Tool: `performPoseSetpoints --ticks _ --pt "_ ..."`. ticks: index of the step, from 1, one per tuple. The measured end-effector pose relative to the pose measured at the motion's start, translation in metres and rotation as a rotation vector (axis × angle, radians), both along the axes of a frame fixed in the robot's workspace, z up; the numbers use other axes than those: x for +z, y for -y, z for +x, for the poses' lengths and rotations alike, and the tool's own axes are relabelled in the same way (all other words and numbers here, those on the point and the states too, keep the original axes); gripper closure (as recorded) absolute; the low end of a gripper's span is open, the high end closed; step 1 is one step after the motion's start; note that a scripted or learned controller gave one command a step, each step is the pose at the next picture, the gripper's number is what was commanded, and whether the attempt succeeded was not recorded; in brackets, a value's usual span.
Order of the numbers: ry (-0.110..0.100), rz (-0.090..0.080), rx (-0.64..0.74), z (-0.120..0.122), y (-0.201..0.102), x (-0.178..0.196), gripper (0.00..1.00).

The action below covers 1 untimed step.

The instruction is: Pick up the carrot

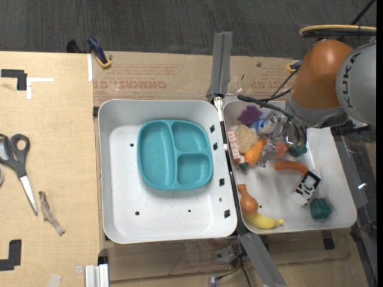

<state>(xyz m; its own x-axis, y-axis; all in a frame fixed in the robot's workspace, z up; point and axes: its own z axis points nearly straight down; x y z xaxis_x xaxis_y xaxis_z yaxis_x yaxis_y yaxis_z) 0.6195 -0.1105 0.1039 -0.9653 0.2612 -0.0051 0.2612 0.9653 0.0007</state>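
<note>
The carrot [255, 151], a short tapered orange piece, lies tilted in the right bin [335, 160], near its left wall. My gripper [274, 141] hangs low over the bin, just right of the carrot's upper end and very close to it. The metal parts of the gripper blend into the clutter below, so whether it touches the carrot is unclear. The grey arm with its orange band [320, 70] reaches in from the upper right.
Around the carrot lie purple grapes [250, 113], a beige piece [245, 138], a long orange-red piece [291, 167], a black-and-white box [307, 187], a green block [321, 208], a banana [265, 222] and an orange pear shape [247, 201]. A teal divided plate [175, 154] sits in the left bin.
</note>
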Motion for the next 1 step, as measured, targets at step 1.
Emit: performPoseSetpoints --ticks 1 --pt "-0.003 0.000 -0.039 -0.0261 -0.0141 -0.0112 0.00"
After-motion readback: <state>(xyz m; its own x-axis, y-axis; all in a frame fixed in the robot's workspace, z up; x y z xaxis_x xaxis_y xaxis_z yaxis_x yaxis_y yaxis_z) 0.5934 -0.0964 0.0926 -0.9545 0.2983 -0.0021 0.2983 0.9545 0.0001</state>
